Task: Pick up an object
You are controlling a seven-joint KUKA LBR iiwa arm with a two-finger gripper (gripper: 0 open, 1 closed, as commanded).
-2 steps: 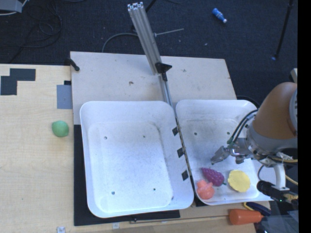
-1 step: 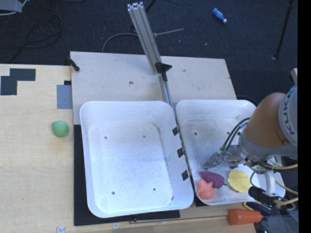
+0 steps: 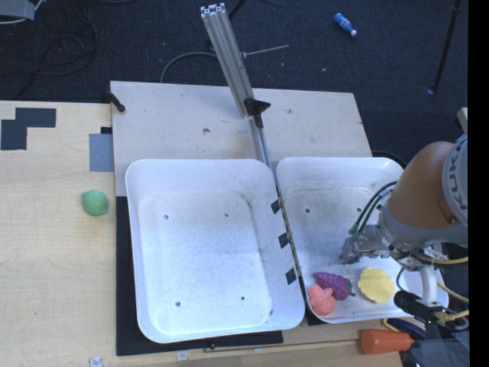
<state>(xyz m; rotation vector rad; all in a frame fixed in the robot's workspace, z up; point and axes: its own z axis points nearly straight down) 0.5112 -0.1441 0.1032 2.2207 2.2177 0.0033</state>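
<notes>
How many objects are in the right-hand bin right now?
3, all near its front edge: a purple object, a pink-orange object touching it at the front, and a yellow object to their right. The arm may hide others.

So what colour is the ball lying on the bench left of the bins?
Green. The ball shows clearly in the camera view, on the light wood.

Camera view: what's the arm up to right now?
The KUKA arm reaches in from the right over the right bin, its end effector low near that bin's front. Just ahead of it lie a purple object, an orange-pink object and a yellow object, none visibly gripped. A green ball sits on the bench outside the bins.
</notes>
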